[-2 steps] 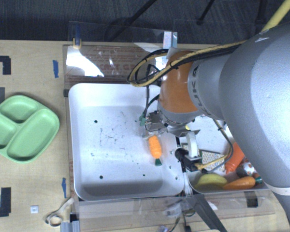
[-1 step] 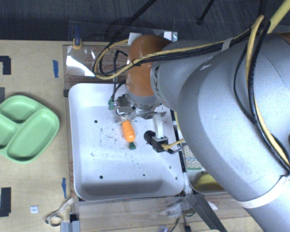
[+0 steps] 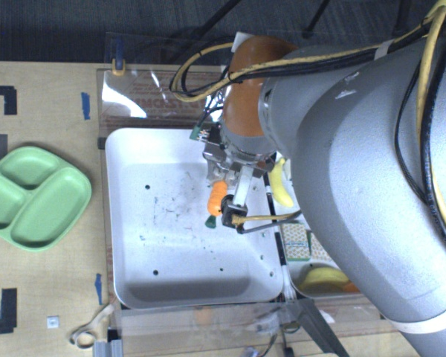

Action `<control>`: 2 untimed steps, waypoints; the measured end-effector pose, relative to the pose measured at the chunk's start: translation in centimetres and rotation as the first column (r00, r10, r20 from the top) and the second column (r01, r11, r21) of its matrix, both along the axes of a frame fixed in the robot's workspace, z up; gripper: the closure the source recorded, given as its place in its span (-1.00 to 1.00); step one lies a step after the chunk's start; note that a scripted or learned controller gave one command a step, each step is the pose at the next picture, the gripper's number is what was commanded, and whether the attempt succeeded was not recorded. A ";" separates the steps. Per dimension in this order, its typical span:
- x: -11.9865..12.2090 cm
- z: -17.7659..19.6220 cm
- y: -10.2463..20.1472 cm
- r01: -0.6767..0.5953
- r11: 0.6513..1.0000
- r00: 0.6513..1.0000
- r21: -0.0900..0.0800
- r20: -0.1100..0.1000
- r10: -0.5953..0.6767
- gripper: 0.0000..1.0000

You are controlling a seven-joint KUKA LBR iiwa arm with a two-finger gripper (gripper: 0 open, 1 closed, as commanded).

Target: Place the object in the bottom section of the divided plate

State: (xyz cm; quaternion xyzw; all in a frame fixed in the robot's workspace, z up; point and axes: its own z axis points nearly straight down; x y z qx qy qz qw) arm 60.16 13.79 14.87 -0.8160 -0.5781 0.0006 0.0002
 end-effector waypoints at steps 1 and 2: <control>-7.3 0.7 7.7 0.225 0.974 0.974 0.000 -0.004 -0.225 1.00; -10.8 -2.0 8.7 0.235 0.972 0.972 -0.001 -0.003 -0.235 1.00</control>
